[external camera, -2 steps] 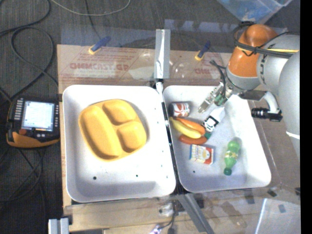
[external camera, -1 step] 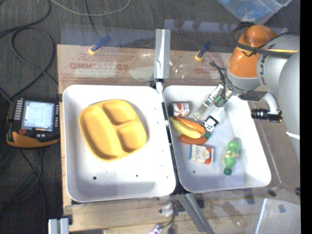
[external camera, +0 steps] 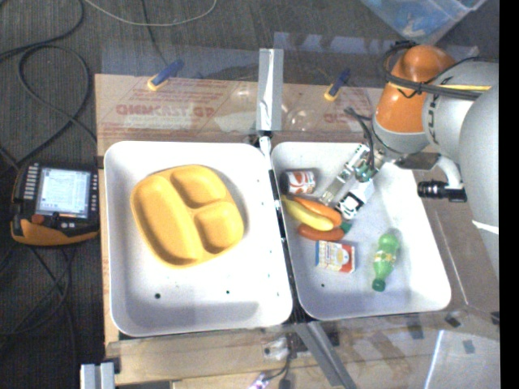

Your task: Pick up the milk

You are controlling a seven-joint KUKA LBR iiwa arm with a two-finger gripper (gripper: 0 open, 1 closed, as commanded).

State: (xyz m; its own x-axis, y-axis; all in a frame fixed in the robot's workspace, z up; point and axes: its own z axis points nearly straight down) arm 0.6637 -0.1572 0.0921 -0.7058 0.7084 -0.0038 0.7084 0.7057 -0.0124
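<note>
Camera view, two bins (external camera: 122,298), one milk (external camera: 335,257), one bottle (external camera: 385,258), one banana (external camera: 306,213)

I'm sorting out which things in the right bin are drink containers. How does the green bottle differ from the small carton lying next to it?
The green bottle is rounded and long, with a narrow neck pointing toward the bin's near edge; the carton is flat-sided and boxy. The bottle is translucent green all over; the carton is white with red and orange printing. The bottle lies nearer the bin's right wall; the carton lies nearer its middle. Both lie on their sides in the right bin, apart from the hand.
</note>
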